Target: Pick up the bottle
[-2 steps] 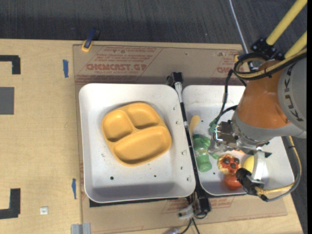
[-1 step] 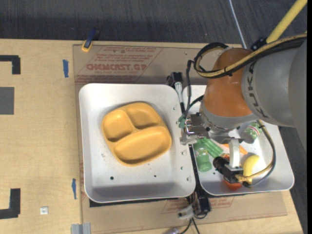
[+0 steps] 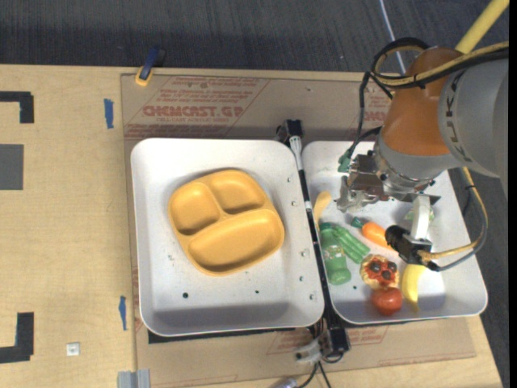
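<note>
The green bottle lies along the left wall of the right bin, with a second green piece slanting over its top end. My gripper hangs over the upper middle of that bin, just above and to the right of the bottle's top end. The bottle rests on the bin floor, apart from the gripper. The grey arm with its orange band comes in from the upper right and covers the bin's far side.
Around the bottle lie an orange carrot, a red and yellow toy, a red tomato, a yellow banana and a pale yellow piece. In the left bin sits a yellow divided plate.
</note>
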You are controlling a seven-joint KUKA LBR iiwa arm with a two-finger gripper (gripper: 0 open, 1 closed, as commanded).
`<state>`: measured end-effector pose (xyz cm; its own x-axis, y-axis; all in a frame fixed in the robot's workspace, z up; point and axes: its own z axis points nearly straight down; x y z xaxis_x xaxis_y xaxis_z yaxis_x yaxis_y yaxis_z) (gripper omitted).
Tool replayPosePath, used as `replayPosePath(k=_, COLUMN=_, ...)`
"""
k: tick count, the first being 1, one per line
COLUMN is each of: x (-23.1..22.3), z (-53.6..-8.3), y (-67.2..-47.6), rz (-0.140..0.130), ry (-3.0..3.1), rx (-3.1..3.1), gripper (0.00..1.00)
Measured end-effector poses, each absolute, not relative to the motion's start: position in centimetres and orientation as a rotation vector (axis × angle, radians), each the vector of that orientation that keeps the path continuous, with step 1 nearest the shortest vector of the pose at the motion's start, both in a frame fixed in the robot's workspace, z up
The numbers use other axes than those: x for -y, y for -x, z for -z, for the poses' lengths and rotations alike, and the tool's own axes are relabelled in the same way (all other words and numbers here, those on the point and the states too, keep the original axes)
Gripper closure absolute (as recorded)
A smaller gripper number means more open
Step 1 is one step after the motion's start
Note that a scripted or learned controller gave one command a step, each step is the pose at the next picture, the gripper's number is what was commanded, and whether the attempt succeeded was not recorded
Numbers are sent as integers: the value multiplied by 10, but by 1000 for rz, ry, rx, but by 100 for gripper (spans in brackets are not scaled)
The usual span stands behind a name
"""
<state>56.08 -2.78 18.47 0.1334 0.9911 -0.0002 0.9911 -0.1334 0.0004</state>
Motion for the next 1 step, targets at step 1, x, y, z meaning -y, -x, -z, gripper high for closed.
replayPosePath(k=1, x=-8, z=-185, y=-561, rz=1, ry=-2223, rx=-2222, gripper=100)
